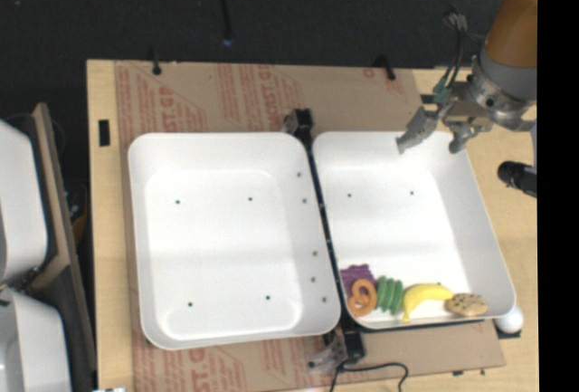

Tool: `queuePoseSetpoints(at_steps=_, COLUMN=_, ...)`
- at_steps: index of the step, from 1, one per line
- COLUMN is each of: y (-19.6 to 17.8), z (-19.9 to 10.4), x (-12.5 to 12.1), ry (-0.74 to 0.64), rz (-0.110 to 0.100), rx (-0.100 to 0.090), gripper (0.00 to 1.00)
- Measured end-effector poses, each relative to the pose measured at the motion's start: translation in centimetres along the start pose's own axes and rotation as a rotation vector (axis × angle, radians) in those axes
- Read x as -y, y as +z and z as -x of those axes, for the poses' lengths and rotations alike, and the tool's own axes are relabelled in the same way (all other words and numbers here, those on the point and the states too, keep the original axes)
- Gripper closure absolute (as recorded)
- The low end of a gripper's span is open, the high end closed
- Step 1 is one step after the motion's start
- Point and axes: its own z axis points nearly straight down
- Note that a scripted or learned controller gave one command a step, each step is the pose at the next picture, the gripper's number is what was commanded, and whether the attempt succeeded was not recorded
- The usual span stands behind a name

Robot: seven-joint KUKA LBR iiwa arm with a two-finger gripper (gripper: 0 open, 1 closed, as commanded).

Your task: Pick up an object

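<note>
Several small toys lie along the near edge of the right bin (470, 200): a purple piece (358, 273), an orange ring (363, 297), a green ridged piece (390, 293), a yellow banana (425, 296) and a brown cookie (466, 304). My gripper (436, 133) hangs over the far edge of the right bin, well away from the toys. Its two grey fingers are spread apart with nothing between them.
The left bin (145, 200) stands beside the right one, joined by a black clamp (298, 121) at the far side. Both rest on a cardboard sheet (208, 96). White containers (23, 227) sit past the bench's left edge.
</note>
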Motion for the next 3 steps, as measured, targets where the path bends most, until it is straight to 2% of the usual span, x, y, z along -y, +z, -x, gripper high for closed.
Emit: queuePoseSetpoints(at_steps=3, y=0.0, z=0.0, x=0.0, ry=0.0, rz=0.0, rx=0.0, gripper=0.0)
